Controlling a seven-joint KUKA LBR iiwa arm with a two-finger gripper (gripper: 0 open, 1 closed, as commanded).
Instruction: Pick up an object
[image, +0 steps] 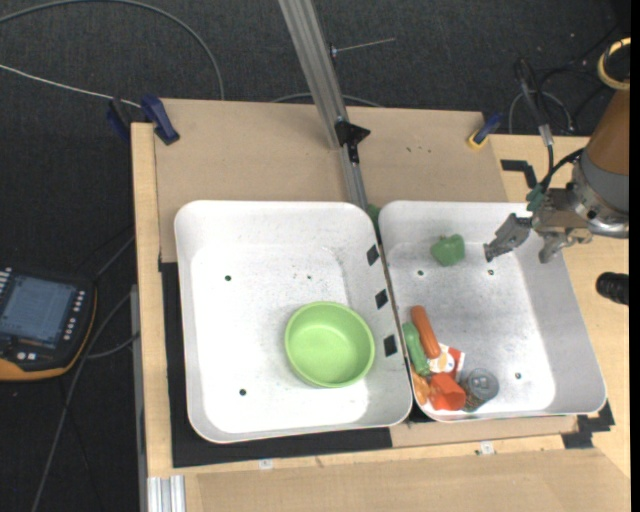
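We counted two shallow white bins side by side on the counter (250, 150): the left bin (215, 260) and the right bin (545, 350), their inner walls touching along the middle. In the left bin we saw one thing, a light green bowl (329, 344), upright, toward five o'clock of that bin's floor. In the right bin we counted one small green object (448, 249) lying alone toward eleven o'clock, and a cluster packed into the seven o'clock corner: one orange stick-shaped piece (423, 331) leaning along the inner wall, one red-orange block (447, 392) below it, a white scrap between them, and one grey round object (482, 383) just beside the block at its three o'clock; the cluster was too jumbled for us to count further pieces with confidence. One arm (610, 150) came in from three o'clock, and its hand (532, 240) stood over the right bin's two o'clock edge, with two dark fingers (503, 240) spread apart and nothing between them. The small green object lay near the hand, at its nine o'clock, apart from the fingers. We also noted one metal pole (325, 90) running from twelve o'clock down to the gap between the bins, two blue clamps on the counter's far edge, one at eleven o'clock (158, 118) and one at one o'clock (486, 128), and one pendant with a screen (42, 320) off the counter at nine o'clock.
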